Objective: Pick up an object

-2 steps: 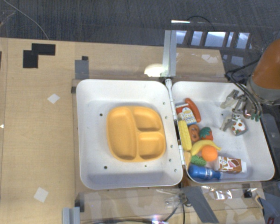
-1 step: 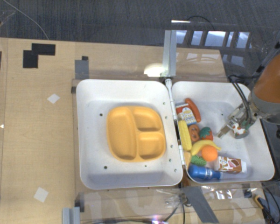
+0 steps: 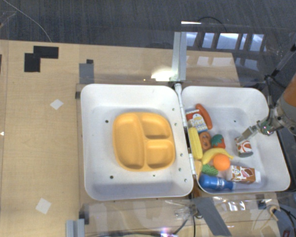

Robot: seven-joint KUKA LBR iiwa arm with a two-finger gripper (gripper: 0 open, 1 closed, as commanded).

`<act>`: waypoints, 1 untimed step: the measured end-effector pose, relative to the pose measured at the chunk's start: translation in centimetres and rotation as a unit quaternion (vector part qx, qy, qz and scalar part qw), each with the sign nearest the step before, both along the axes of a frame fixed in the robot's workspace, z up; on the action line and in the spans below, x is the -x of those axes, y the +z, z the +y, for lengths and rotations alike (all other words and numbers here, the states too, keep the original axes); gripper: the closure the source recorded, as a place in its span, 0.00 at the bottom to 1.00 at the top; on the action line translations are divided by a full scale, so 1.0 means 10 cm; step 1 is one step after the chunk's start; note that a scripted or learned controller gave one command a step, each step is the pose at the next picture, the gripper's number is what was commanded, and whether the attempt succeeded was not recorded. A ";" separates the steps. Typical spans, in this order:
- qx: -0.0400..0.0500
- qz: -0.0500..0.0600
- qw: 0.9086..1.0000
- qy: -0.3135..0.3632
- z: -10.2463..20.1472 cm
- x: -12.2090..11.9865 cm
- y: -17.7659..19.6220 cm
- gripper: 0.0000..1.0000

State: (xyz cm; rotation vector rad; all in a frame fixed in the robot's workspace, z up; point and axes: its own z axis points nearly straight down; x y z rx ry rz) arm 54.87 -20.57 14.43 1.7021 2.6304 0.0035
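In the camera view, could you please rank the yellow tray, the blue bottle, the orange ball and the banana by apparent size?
1. yellow tray
2. blue bottle
3. banana, looks close to the bottle; unsure
4. orange ball

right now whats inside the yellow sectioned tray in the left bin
Nothing is visible in the yellow plastic sectioned tray: all three compartments look bare. The white left bin's floor beneath it is covered, so anything under it is hidden.
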 end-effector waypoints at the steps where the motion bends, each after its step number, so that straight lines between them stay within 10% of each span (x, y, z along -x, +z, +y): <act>1: -0.002 -0.001 0.973 -0.232 0.18 -0.08 -0.56 0.00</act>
